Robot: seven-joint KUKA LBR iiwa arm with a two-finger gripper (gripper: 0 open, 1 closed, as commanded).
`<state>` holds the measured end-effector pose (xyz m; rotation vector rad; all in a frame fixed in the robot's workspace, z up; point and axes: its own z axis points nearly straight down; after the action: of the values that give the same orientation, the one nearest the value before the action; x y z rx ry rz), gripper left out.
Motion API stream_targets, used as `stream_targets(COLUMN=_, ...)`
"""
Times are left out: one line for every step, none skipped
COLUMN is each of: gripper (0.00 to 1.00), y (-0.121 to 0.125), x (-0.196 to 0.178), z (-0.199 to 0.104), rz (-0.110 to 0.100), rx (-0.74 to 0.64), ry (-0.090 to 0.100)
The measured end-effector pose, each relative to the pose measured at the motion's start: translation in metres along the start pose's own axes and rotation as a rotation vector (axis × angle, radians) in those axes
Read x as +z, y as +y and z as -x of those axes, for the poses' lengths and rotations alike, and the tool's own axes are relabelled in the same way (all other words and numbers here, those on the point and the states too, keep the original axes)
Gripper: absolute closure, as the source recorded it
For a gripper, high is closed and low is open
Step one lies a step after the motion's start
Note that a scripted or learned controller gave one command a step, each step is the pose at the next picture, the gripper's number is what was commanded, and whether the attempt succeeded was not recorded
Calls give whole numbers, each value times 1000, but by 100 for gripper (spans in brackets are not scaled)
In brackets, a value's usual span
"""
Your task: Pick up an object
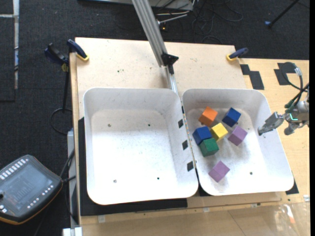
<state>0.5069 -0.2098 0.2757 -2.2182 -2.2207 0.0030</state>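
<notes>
Camera view, starting at the bottom of the frame: a grey handheld control pendant [25,190] lies at the lower left, off the bench. Just above it sit the two white bins, the left bin [93,102] bare inside and the right bin [278,163] holding all the blocks. Nearest the bottom edge of that right bin lies a purple cube [219,171], apart from the rest. Higher up is a tight cluster: a green cube [209,146] touching a blue cube [201,134] and a yellow cube [219,131], with a second purple cube [237,135] just right of the yellow one. Above these sit an orange cube [208,116] and another blue cube [231,116].

At the right edge of the frame, level with the cluster, the gripper [268,126] hangs over the right bin's rim, tilted toward the blocks. Nothing sits in it, and whether it is spread or closed I cannot tell at this size.

Further up, a metal pole [149,23] slants from the top of the frame toward the seam between the bins, and two clamps mark the board's upper corners.

By my judgement this is the approach step: no block is taken yet. The next move calls for travelling leftward over one block and descending; the lone purple cube looks easiest, free of neighbours.
</notes>
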Motion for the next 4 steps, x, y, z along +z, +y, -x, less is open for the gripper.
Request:
stream_targets(gripper=0, y=1, x=-2, z=0, rz=4, rx=0, ry=-1)
stream_targets(gripper=0, y=8, x=57, z=-5, rz=-2, rx=1, ry=1)
stream_targets(gripper=0, y=-2, x=114, z=-4, rz=-3, rx=2, ry=1)
stream_targets(gripper=0, y=6, x=163, z=-2, rz=-2, rx=1, ry=1)
